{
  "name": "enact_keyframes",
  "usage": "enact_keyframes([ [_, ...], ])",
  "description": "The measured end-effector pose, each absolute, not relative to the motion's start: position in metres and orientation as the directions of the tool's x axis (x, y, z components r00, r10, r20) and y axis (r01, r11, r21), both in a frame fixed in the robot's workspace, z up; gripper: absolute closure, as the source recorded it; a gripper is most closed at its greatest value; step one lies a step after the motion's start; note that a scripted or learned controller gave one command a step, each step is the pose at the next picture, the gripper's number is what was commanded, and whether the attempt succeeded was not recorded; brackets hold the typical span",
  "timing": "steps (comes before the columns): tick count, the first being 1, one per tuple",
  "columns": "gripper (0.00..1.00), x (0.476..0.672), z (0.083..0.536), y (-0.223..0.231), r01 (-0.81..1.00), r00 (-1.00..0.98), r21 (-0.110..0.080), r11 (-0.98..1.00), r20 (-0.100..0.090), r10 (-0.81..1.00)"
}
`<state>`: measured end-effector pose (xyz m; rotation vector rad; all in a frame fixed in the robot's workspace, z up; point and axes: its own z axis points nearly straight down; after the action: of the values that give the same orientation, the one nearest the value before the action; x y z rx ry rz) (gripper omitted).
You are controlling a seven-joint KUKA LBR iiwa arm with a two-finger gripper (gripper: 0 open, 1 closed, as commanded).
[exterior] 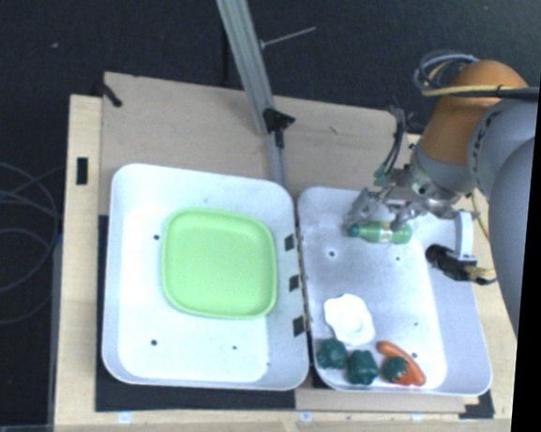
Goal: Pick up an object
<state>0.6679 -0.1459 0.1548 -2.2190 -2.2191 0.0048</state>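
Two white bins on the bench, my gripper (pixel 379 231) over the right bin (pixel 456 354).

My fingers are clamped on a small green bottle (pixel 382 233), lying sideways between them near the bin's far end. A white lump (pixel 348 318), two dark green pieces (pixel 348 360) and a carrot (pixel 403 362) sit at its near end. The left bin (pixel 134 274) bears a green plate (pixel 219 263).

The arm (pixel 489 135) runs off the right side of the frame, so its base is cut off. The gripper (pixel 380 222) sits over a small green object (pixel 380 233) in the upper part of the right bin (pixel 450 311); whether that object lies between the fingers is too blurred to tell. The dark green pieces (pixel 347 360) at the lower edge of that bin are too small to identify.
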Motion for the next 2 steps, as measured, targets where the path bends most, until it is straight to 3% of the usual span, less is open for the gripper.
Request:
enact_keyframes([
  [1,0.00,0.6706,0.1242,-0.1473,1.000,0.000,0.010,0.000,-0.003,1.000],
  [2,1.00,0.6700,0.1328,-0.1480,1.000,0.001,0.007,0.000,-0.003,1.000],
])
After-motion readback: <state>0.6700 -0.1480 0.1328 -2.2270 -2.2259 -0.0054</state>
